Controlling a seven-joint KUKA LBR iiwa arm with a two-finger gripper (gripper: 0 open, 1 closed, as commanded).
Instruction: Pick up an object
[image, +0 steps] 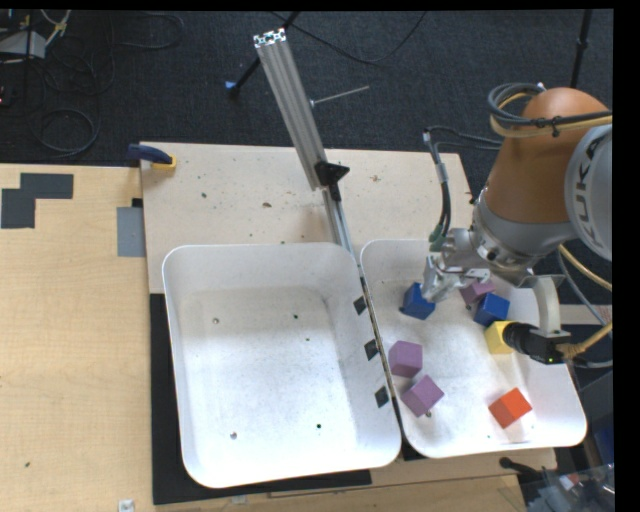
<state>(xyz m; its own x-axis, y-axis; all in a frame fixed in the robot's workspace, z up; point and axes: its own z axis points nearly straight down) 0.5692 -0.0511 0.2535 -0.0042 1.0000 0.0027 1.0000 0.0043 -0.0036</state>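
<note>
Cubes lie scattered in the right bin (560, 425): a blue cube (417, 301) near its upper left, directly under the claw (438, 285), whose finger spacing cannot be told; whether it touches the cube is unclear. Two purple cubes (405, 357) (423, 394) sit by the divider, an orange cube (511, 407) lower right, another blue cube (491, 308) beside a yellow one (498, 336). The left bin (190, 270) adjoins on the desk (230, 190).

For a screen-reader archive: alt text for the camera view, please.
A grey arm's gripper hangs over a blue cube in the right bin, which also holds purple, orange, yellow and blue cubes. The left bin sits beside it.
</note>
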